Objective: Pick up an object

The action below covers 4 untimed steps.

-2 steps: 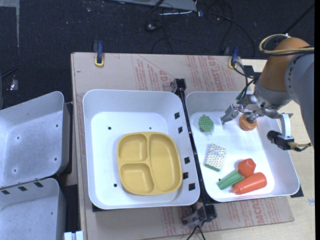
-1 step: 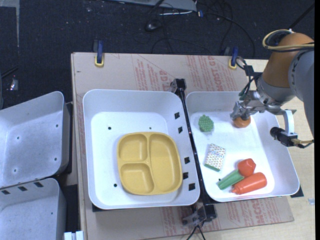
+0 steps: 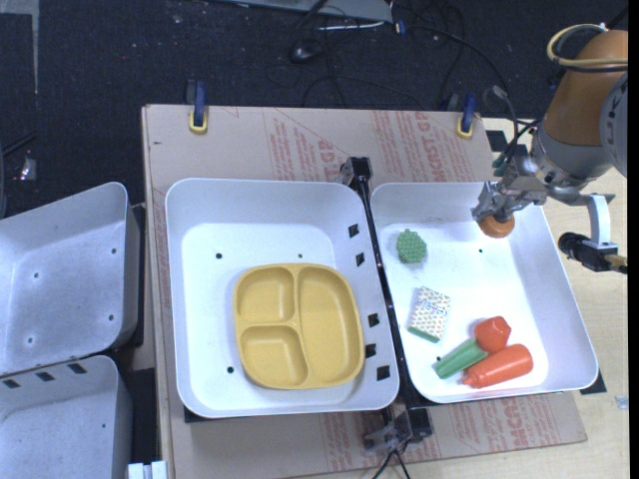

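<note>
Orange object (image 3: 495, 227): sitting at the far edge of the right bin (image 3: 559, 297), directly beneath the fingertips and seeming to be touching them
Gripper (image 3: 496, 213): hanging over that object, fingers pointing down; whether they are apart, together or clamped on it cannot be told, and no hold is being confirmed
Judged reason for position: the arm is lining up over the nearest loose item, which is lying well apart from the others and so offering an unobstructed approach
Green knobbly piece (image 3: 410, 245): lying to the left of the fingers, nearer the bin divider
Patterned packet (image 3: 430, 313): resting nearer the camera than the fingers; any print is too small to read
Carrot toy (image 3: 496, 365): lying at the near end, well apart from the fingers
Yellow tray (image 3: 298, 324): occupying the left bin (image 3: 200, 267)
Board lettering (image 3: 419, 148): showing red text, not legible
</note>
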Each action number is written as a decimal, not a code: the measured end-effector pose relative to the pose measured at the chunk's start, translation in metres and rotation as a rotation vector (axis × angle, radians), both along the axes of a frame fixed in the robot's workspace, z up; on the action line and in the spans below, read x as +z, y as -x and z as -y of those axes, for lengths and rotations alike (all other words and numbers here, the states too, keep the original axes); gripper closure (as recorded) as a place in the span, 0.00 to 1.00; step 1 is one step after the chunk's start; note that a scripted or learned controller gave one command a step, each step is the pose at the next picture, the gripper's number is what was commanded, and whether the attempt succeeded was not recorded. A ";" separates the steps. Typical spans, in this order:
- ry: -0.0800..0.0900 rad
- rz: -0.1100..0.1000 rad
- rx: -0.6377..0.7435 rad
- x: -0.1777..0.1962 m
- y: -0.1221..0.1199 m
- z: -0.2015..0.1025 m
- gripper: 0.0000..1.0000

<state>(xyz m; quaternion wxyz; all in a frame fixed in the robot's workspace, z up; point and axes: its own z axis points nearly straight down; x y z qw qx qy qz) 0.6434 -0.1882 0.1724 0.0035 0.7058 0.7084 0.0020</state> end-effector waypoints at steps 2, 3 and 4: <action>0.001 0.001 0.000 0.115 0.009 -0.006 1.00; -0.001 -0.004 0.000 0.125 0.008 -0.006 1.00; -0.003 -0.008 0.003 0.119 0.009 -0.049 1.00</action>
